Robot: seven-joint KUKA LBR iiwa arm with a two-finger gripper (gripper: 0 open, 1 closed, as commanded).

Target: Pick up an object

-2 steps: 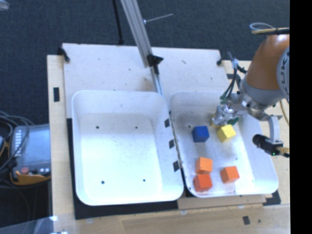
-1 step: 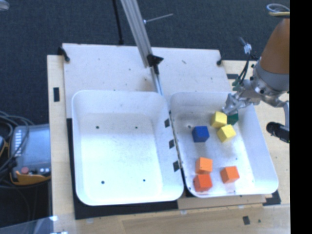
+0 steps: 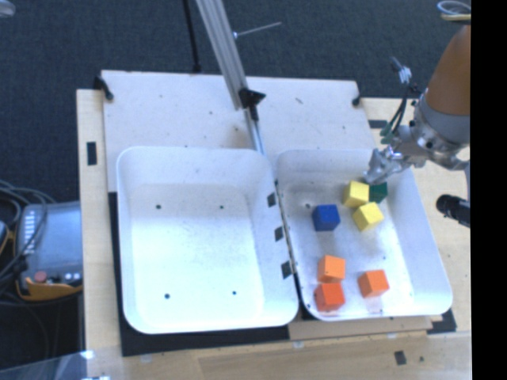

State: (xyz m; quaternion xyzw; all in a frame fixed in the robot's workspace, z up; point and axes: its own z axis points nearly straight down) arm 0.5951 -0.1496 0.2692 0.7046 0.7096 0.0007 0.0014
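Observation:
The right bin (image 3: 420,236) holds several small cubes: a blue one (image 3: 325,217), two yellow ones (image 3: 357,193) (image 3: 367,215), a dark green one (image 3: 379,191) and three orange ones (image 3: 332,268) (image 3: 329,296) (image 3: 372,283). My gripper (image 3: 382,167) hangs at the bin's far right corner, just above the green cube and the upper yellow cube. Nothing shows between its fingers.
The left bin (image 3: 131,212) lies beside the right one, their rims meeting mid-bench. A slanted metal pole (image 3: 226,46) rises from behind the bins. A grey box with cables (image 3: 47,248) sits off the bench's left edge.

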